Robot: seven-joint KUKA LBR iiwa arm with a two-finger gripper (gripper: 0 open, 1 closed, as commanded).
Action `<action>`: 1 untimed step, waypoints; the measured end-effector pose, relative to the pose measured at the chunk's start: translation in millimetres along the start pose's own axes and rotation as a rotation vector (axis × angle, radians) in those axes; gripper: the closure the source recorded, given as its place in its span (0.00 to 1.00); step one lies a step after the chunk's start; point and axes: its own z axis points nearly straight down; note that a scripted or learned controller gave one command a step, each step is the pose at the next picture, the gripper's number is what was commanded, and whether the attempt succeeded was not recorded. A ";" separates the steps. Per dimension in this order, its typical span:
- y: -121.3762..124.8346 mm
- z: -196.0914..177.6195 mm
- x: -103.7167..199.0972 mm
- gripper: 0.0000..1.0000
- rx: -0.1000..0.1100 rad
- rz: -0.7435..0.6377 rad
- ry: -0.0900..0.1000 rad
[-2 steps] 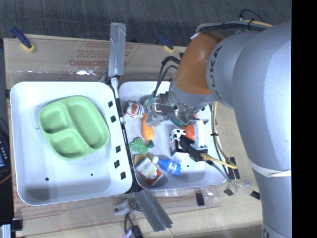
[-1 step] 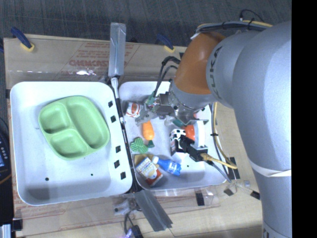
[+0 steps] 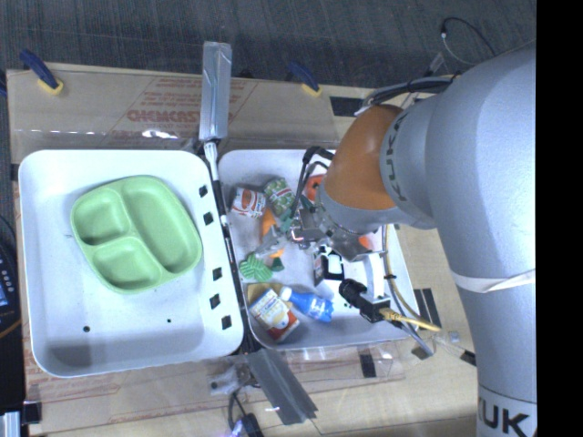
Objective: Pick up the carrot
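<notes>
Tool (image 3: 299, 226), grip state indiscernible, low over the carrot (image 3: 267, 223) amid crowded packets in the right bin (image 3: 239, 167); it may snag a neighbour instead.

bench (image 3: 82, 399) | cardboard sheet (image 3: 164, 103) under two white bins: left (image 3: 46, 335), right (image 3: 239, 164)

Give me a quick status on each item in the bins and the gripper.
Green divided plate: flat in the left bin, nothing on it.
Carrot: lying in the right bin, partly hidden among clutter.
Blue bottle: on its side.
Jar: tipped over beside the bottle.
Can: lying down.
Gripper: low over the right bin, beside the carrot.
</notes>
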 end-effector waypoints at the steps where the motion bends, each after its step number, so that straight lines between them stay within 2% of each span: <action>1: 0.1 -8.7 0.3 1.00 0.003 -0.006 0.000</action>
